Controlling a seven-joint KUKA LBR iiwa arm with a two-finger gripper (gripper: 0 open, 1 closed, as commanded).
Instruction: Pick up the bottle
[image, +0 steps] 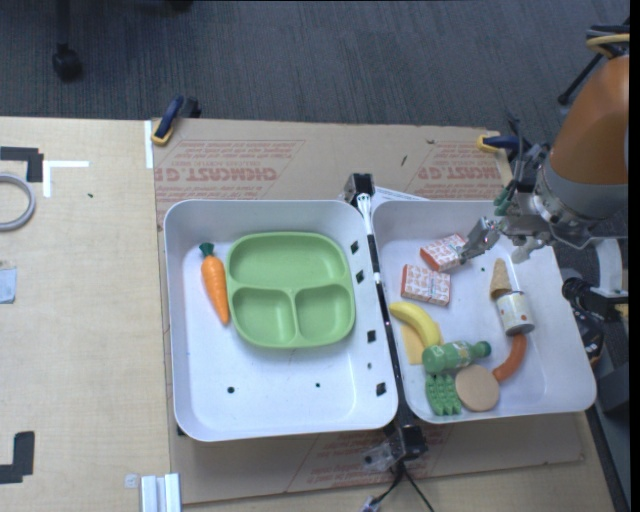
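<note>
While the bottle (455, 353) lies untouched near the front of the right bin (570, 385), beside the banana (418, 327), we see the claw (478, 240) hovering over the far part; its state we cannot tell. Reaching and grasping remain.

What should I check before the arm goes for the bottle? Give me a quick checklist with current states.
1. Bottle located: green bottle lies on its side in the right bin. Ok.
2. Gripper over the bottle: it sits above the small red-and-white boxes at the bin's far end. Not ok.
3. Room around the bottle: banana, green brick and tan round disc crowd it. Not ok.
4. Fingers open: cannot tell.
5. Bottle already held: nothing visible at the gripper. Not ok.
</note>
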